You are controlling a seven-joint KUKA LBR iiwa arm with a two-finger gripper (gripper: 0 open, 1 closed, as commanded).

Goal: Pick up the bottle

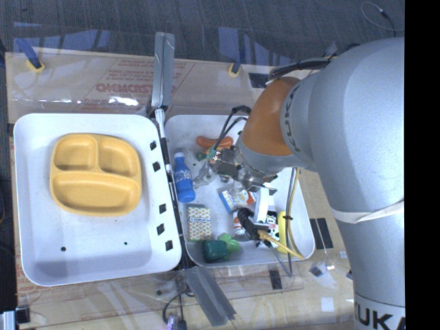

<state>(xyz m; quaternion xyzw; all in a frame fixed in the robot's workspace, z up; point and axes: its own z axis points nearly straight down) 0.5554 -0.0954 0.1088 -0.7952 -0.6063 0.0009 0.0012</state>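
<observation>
The blue bottle (183,178) with a white cap lies along the left wall of the right bin (302,243), cap pointing away from the camera. My gripper (208,168) hangs low over the middle of that bin, just right of the bottle. It is dark and cluttered with cables, with the orange band and grey wrist behind it. Nothing is visibly lifted by it, and the bottle rests on the bin floor.
A yellow divided plate (96,174) lies in the left bin (41,253). The right bin also holds an orange item (208,142), a checkered packet (199,223), a green object (218,247), a blue-white box (230,199) and small items under the arm.
</observation>
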